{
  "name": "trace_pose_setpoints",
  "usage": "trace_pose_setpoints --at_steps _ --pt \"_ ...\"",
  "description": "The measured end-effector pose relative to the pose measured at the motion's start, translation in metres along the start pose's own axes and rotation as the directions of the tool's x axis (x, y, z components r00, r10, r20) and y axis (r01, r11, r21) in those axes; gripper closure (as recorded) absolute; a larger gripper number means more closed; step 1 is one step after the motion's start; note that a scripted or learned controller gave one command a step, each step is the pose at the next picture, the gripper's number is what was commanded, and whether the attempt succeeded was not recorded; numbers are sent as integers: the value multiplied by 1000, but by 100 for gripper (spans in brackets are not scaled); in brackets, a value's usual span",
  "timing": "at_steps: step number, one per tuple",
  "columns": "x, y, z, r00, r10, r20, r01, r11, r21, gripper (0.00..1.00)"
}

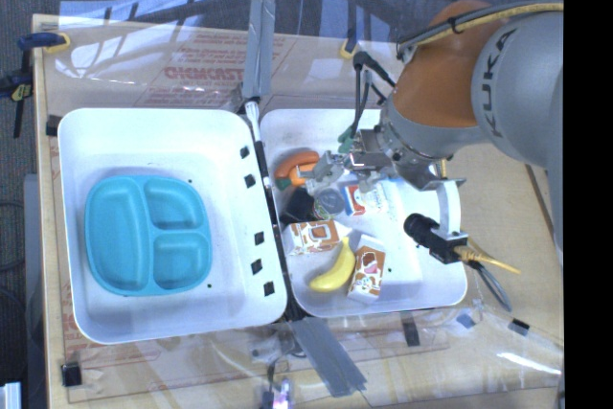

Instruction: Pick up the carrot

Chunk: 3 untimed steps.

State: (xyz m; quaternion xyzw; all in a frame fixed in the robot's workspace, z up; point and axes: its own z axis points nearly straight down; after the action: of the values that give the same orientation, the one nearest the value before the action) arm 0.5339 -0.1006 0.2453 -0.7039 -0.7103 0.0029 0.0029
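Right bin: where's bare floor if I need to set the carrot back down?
Little bare floor in the right bin. The end effector hangs over its centre beside the carrot; small cartons and the banana crowd the front. Bare strips: the far edge, and the front right corner. The left bin has room around the blue tray.

Hand (330, 175) over right bin (442, 285), seemingly beside carrot (295, 166).

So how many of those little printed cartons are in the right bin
3 visible: one carton left of the banana, one carton right of it, one carton beneath the arm, which may hide more.
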Motion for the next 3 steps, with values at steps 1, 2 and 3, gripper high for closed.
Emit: trace_pose_setpoints --at_steps 1,2,3 --pt "1 -46 24 996 91 0 -91 996 0 0" --pt "7 18 64 999 51 1 -51 999 0 0" --pt "-34 68 151 982 186 -1 -186 982 -8 0"
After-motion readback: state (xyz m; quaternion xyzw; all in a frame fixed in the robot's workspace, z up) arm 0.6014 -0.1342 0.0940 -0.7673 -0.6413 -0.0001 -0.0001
